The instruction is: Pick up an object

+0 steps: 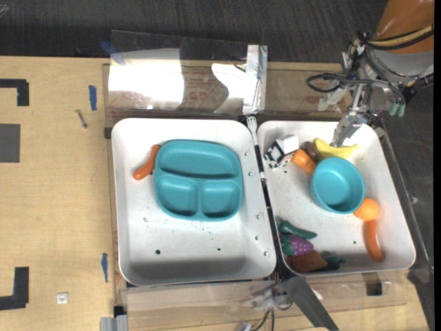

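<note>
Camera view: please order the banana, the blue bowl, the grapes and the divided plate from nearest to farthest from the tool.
1. Banana, right bin, just under the tool.
2. Blue bowl, right bin, middle.
3. Grapes, right bin, front corner.
4. Divided plate, left bin.

The arm (406,19) is cut off by the top and right edges, so just its orange band and wrist show. The blue bowl (337,183) covers part of the banana (335,149) and of the orange piece (304,160) beside it. The blue divided plate (198,178) hides one end of the carrot (145,164). The gripper (344,131) fingertips are too small and blurred to judge.
</note>
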Robot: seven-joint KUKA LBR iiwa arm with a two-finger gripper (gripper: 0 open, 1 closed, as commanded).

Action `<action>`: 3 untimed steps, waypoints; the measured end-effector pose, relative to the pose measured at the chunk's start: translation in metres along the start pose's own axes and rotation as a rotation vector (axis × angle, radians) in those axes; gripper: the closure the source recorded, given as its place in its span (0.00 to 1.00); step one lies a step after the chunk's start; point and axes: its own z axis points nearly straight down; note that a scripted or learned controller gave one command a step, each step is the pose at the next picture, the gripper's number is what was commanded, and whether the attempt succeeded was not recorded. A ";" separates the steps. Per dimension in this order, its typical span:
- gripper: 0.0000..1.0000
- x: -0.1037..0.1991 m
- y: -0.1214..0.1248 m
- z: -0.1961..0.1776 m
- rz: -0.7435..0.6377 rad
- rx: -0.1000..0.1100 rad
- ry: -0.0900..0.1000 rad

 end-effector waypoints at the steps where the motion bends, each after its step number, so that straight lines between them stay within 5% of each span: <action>1: 0.00 0.027 -0.034 0.142 -0.045 0.002 -0.009; 2: 0.00 0.053 0.001 0.161 0.023 0.002 -0.005; 3: 0.00 0.114 0.002 0.162 0.030 0.003 -0.005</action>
